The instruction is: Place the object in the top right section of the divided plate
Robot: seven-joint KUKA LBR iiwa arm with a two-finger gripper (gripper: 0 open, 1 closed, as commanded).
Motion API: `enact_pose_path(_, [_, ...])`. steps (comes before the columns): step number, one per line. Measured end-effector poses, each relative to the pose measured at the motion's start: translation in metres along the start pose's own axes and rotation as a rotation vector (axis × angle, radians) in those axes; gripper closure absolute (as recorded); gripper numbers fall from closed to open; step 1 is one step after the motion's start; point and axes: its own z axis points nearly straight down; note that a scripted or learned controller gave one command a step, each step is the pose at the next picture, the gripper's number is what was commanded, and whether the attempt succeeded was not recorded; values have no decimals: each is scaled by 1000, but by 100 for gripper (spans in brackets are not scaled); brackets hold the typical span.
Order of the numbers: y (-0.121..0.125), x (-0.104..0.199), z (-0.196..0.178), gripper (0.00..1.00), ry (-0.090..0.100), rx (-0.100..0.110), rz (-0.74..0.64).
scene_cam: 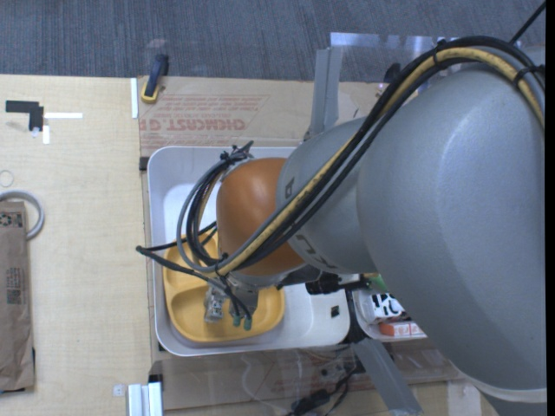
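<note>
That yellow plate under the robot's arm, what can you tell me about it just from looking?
The yellow divided plate looks like smooth plastic, with raised ridges splitting it into sections. It lies flat in the white bin, near the bin's lower left corner. The grey arm and its black cables cover much of it, so only its left and lower parts show. The gripper hangs low over the lower section, fingers pointing down; whether it touches the plate is unclear.
</note>
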Motion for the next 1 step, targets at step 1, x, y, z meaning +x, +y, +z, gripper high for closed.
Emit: enact_pose_path(1, [0,4,0,0,12,5,-4])
